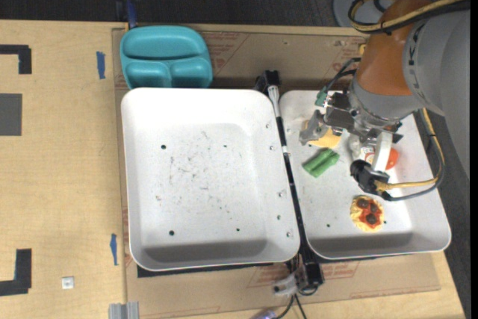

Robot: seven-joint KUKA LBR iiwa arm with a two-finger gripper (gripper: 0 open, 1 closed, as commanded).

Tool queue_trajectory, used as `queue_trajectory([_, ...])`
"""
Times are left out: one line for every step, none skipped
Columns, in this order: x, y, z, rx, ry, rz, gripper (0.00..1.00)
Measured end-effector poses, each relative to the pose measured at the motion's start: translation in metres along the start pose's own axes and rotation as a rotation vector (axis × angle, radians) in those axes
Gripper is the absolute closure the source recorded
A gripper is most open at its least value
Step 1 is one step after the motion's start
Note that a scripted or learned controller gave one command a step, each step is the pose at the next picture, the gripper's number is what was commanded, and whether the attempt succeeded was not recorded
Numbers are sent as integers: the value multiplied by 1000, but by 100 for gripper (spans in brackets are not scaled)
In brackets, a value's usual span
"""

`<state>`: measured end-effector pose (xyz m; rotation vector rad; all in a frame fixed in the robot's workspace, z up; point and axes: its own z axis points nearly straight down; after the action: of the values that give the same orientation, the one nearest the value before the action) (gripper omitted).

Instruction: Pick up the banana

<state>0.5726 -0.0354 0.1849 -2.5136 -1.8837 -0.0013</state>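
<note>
In the right bin (418, 228) the gripper (345, 132) is hovering over a yellow banana (326, 138), jaw state unclear, grasp next.

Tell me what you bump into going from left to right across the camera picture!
Teal tray → big left white bin → green block → round orange and red toy, both lying in the right white bin.
</note>
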Motion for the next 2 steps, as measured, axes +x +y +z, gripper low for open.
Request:
queue_trajectory([44, -111, -14, 4, -1, -97, 0])
queue_trajectory([106, -129, 3, 4, -1, -113, 0])
